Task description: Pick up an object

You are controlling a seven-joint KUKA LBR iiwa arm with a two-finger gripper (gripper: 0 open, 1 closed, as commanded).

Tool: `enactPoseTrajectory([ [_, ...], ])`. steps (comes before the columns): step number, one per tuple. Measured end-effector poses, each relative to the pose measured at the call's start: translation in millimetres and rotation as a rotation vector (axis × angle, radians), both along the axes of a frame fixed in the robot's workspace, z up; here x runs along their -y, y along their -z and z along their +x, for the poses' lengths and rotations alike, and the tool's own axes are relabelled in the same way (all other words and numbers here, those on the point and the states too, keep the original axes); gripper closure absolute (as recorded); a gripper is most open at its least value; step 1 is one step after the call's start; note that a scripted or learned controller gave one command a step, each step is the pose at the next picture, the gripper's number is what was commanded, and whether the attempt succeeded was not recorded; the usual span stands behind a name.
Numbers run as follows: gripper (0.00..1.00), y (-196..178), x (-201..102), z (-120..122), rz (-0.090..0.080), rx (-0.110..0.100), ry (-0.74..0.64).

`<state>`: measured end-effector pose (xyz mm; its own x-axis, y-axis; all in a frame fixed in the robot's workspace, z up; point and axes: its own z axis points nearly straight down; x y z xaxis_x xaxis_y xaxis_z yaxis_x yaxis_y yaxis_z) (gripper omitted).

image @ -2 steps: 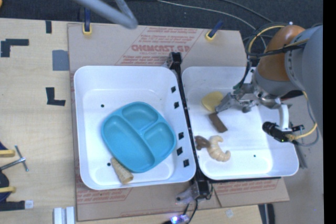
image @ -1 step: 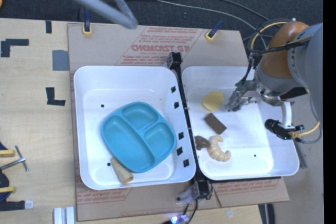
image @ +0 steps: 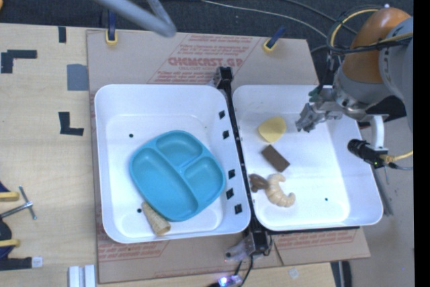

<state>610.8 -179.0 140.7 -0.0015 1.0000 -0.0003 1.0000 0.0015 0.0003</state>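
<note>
A pale wooden bench carries a sheet of brown cardboard printed with red lettering, and on that sheet stand two shallow white bins side by side. Dark carpet and a thin black cable lie beyond the far edge.

The left bin holds a blue divided plate with three compartments, set slightly askew. A tan, cone-shaped item lies at the plate's near edge, touching or just beside it.

The right bin holds three loose objects, grouped toward its left half. A pale yellow, rounded piece lies farthest from the near rim. Just below it sits a dark brown block, tilted on a diagonal. Nearer still is a beige, curled object, its brownish left end close to the divider between the bins.

The grey arm, with its orange band, reaches in from the right. The gripper is over the upper part of the right bin, just to the right of the yellow piece and apart from it. Its fingers appear spread, though the dark metal blurs together at this slant and the gap is hard to make out. Nothing sits between them.

Black tape marks and grey patches dot the bench to the left.
</note>
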Motion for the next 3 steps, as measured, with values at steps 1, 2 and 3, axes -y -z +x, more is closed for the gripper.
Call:
enactPoseTrajectory([
  [1, 1.0, -42, 0, 0, 0.0, 0.001, 0.0],
  [2, 1.0, -68, 0, 1, 0.0, 0.0, 0.0],
  [3, 1.0, -75, -48, 1, 0.001, -0.002, -0.001],
])
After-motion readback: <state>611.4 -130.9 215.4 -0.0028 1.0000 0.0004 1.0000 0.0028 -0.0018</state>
